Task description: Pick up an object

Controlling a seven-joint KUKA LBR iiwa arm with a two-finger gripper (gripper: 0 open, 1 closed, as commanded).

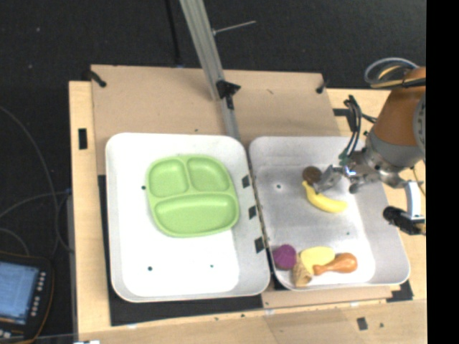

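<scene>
- I see the arm (398, 131) reaching in from the right over the right bin (373, 260), its orange band above the grey wrist.
- Its gripper (331, 179) sits low, just above the banana (324, 200), near that bin's middle.
- The fingers are small and blurred from here; I cannot tell whether they are open or closed, and I see nothing held between them.
- A small brown object (311, 173) lies just left of the gripper, touching or nearly touching the banana's upper end.
- Along the right bin's near edge I see a purple piece (285, 255), a pale yellow item (315, 258) and an orange-brown item (338, 264), close together.
- The left bin (129, 264) holds a green divided plate (192, 195), lying flat.
- Both bins rest on the table (172, 321).
</scene>
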